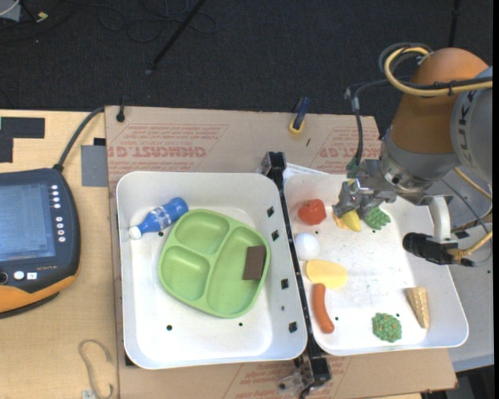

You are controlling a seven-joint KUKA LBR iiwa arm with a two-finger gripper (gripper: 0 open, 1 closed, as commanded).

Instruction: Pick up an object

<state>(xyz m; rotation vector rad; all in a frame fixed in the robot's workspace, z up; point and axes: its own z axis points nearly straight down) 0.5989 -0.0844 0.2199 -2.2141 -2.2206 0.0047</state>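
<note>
My gripper [349,209] hangs low over the back of the right bin [449,322], just right of a red tomato-like piece [312,212]. Directly at its tip lies a small yellow piece [348,221], with a green leafy piece [376,219] to the right. Further forward in the same bin lie a white egg [306,244], a yellow lemon-shaped piece [326,273], an orange-red sausage [322,307], a green broccoli [387,327] and an ice-cream cone [418,306].
The left bin [137,306] holds a green divided plate [212,260] carrying a brown block [254,263], plus a blue and white bottle [160,217]. A tablet [21,223] rests at the far left. A black divider [284,256] separates the bins.
</note>
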